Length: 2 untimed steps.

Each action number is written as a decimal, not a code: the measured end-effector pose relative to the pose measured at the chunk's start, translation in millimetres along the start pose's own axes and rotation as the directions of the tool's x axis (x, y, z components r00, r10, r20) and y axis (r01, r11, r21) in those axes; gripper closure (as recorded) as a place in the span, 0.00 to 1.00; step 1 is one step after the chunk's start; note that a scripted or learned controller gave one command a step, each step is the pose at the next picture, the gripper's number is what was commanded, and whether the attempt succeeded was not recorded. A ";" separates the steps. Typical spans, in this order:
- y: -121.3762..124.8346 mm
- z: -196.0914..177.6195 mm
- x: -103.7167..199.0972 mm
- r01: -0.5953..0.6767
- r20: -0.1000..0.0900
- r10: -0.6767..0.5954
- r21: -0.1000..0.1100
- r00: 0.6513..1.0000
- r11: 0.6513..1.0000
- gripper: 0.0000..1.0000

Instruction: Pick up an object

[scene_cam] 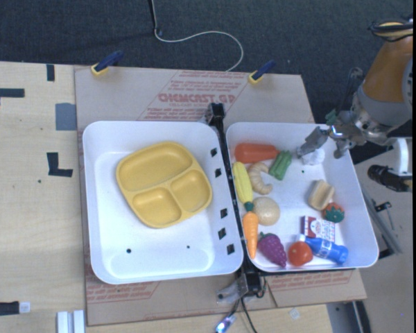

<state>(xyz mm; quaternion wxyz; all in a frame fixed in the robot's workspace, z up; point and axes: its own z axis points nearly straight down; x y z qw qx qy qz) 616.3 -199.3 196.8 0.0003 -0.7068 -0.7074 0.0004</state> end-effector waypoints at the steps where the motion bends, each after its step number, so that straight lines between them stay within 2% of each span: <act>1: -32.8 57.0 82.7 0.005 -0.005 -0.005 0.008 1.000 1.000 0.00; 2: -86.0 114.9 107.8 0.000 -0.002 0.000 0.004 1.000 1.000 0.00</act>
